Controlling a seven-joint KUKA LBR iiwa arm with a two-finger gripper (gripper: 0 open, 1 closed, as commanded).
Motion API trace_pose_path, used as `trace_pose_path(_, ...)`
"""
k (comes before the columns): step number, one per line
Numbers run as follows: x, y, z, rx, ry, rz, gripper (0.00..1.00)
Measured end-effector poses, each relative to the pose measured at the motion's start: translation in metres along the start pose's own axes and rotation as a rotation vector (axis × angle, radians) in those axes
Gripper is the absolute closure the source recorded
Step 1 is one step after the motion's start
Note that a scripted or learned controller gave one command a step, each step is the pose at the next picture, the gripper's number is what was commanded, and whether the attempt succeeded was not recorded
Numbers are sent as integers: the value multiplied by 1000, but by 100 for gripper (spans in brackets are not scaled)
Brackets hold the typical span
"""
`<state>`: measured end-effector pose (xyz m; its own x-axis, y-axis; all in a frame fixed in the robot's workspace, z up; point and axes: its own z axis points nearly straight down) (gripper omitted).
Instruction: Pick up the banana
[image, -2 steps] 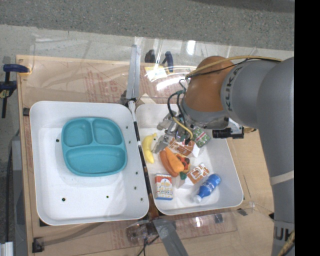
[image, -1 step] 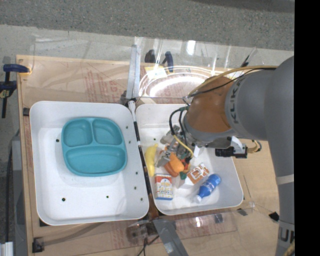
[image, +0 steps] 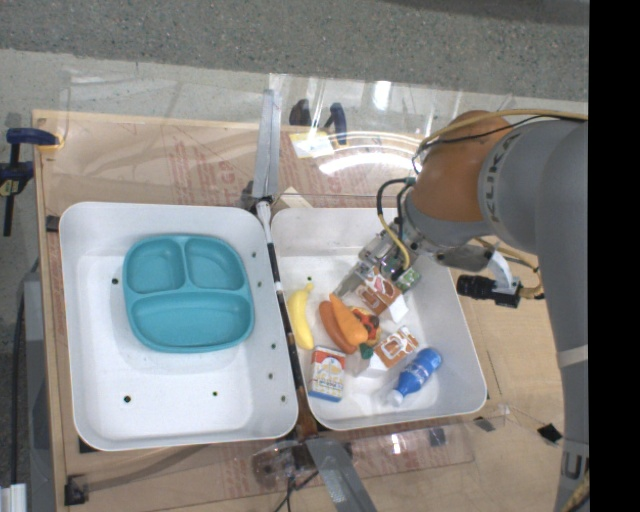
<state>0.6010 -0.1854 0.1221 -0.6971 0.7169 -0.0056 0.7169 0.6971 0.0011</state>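
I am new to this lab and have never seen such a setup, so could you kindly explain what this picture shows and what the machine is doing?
This is a single view from a camera fixed above a bench, looking down at a slant. The big grey shape with the orange band is a robot arm reaching in from the right. At its end is a two-finger gripper, hanging low over the right white bin.

That bin holds a yellow banana along its left wall, an orange carrot-like toy, a blue bottle, and a few small cartons. The left bin holds a teal divided plate.

The arm's job is to pick up the banana. The banana lies in the bin, apart from the gripper, so it is not held.
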Motion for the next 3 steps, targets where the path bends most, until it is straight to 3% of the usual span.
trace_pose_path(1, 62, 6, 27, -4, -17, 230, 0)
trace_pose_path(2, 6, 61, 33, 2, 3, 411, 0)
trace_pose_path(3, 75, 6, -9, 2, 6, 123, 0)
